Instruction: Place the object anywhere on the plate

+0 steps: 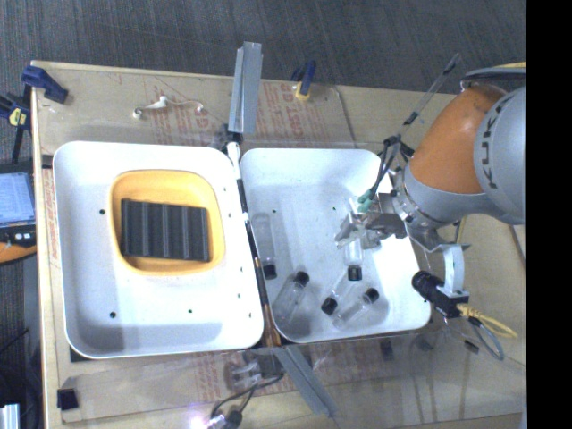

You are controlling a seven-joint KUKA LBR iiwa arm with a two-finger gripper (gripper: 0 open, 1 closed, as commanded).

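A yellow plate (165,182) with a dark ridged insert (166,231) lies in the left white bin (80,311). Several clear vials with black caps lie in the right bin (304,177). One vial (262,238) is by that bin's left wall, another (291,293) is near the front, and two more (344,293) (368,298) lie front right. My gripper (356,232) hangs low over the right part of this bin. A further vial (354,259) lies just in front of the gripper, touching or nearly touching it.
A grey metal bar (244,88) stands behind the seam between the bins. Blue clamps (42,80) (306,76) grip the bench's back edge. A screen (16,199) sits at the far left. My orange-banded wrist (460,155) overhangs the right bin's right wall.
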